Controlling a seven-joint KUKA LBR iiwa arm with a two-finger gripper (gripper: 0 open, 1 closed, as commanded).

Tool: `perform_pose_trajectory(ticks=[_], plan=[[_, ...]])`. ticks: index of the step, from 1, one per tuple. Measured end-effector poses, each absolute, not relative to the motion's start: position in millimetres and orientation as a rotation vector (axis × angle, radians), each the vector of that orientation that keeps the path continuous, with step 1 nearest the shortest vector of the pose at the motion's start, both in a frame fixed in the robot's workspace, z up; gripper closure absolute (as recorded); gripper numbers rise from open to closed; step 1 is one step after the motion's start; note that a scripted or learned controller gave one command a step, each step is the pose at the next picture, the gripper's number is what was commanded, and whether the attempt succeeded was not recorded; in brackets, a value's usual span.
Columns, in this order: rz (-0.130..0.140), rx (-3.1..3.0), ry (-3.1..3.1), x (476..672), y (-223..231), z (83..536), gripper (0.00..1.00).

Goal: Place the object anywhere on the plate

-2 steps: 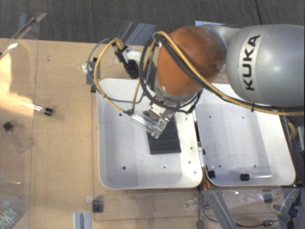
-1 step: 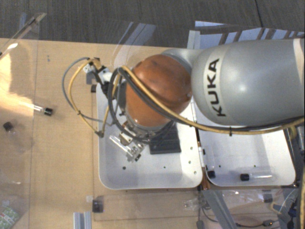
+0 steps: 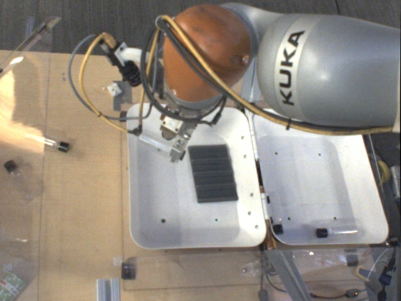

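Gripper (image 3: 177, 144) hovering upper-centre over the left white plastic bin (image 3: 147, 221), grip state indiscernible; the dark ribbed rectangular plate (image 3: 213, 172) is lying beside it, probably stiff and light.

1. One camera, fixed above the bench (image 3: 62, 168) and looking down at a slant on the left bin (image 3: 188, 224) and the right bin (image 3: 326, 187).
2. It sits close — the arm (image 3: 326, 68), reaching in from the right, bulks across the upper frame.
3. The gripper (image 3: 177, 144) hangs just left of centre; the left bin spreads below it, the right bin off to its right.
4. Carpeted floor (image 3: 125, 5) shows beyond the bench — along the top edge.
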State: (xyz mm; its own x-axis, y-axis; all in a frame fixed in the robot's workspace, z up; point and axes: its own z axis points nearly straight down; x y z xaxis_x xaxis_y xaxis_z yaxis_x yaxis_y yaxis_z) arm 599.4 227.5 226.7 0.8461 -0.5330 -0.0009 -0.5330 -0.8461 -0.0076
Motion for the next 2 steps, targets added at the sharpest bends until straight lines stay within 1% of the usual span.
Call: perform_pose_trajectory(ticks=[1,2], plan=[[-0.002,-3.011,0.870,599.4,227.3,226.6,0.00],[-0.006,-2.842,1.316,541.4,237.2,286.5,0.00]])
